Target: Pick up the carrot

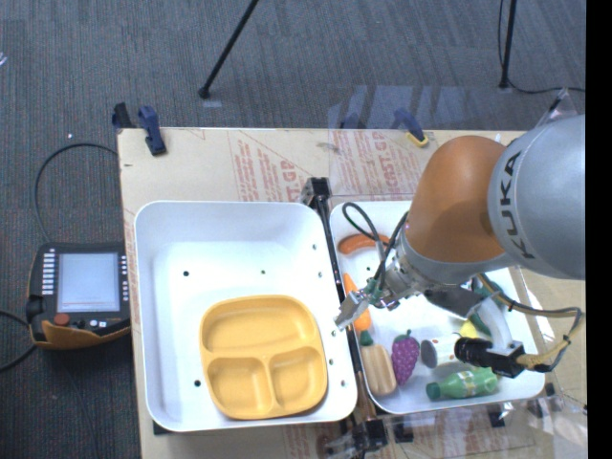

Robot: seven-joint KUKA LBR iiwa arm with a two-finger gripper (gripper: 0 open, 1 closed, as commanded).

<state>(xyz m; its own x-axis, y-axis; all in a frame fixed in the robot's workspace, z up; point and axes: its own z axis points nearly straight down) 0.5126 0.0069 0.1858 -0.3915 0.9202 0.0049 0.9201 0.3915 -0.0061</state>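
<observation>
The carrot [350,283] is a slim orange piece lying against the left wall of the right bin [421,404], pointing toward the back. My gripper [356,306] sits right over its middle, low in the bin, and hides much of it. An orange end shows behind the gripper and another just in front of it. The grey arm with its orange band [459,213] reaches in from the right and covers the bin's centre.
The right bin also holds an orange sausage [360,244] at the back, a bread roll [378,369], purple grapes [405,355], a small can [430,352] and a green bottle [464,383]. The left bin [191,237] holds a yellow divided tray [263,355].
</observation>
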